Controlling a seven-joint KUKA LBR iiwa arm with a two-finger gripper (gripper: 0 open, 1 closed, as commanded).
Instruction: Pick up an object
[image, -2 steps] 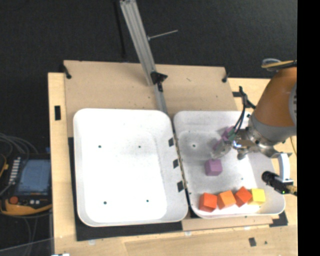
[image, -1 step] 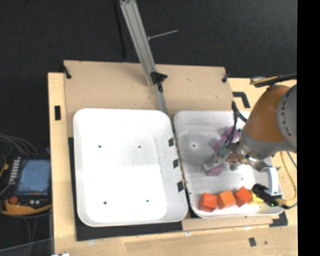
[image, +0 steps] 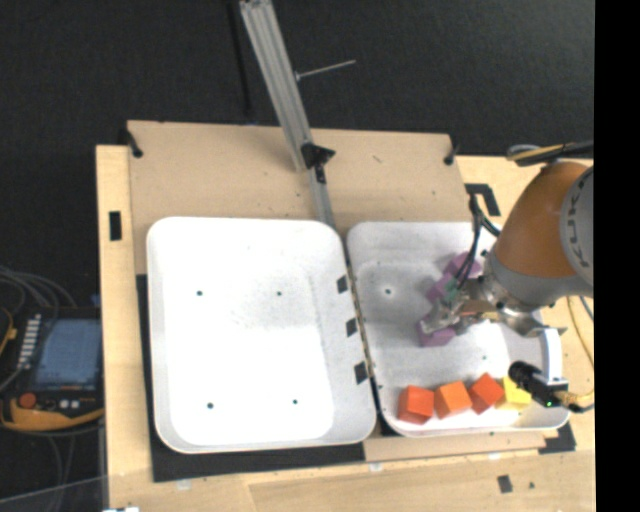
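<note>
A pale wooden tabletop (image: 115, 300) is sitting on a dark, speckled floor (image: 100, 60), with a tan board (image: 220, 170) lying across its far part. A slanted metal pole (image: 285, 90) is rising from the board's far edge. At the left, a handheld control pendant (image: 55, 365) with a blue screen is resting beside loose cables (image: 30, 285).

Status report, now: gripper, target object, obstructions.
Gripper low in right bin, over purple object; grasp not confirmed. Orange blocks and yellow block lined along near wall, apart from gripper. Nothing between gripper and purple object.
</note>
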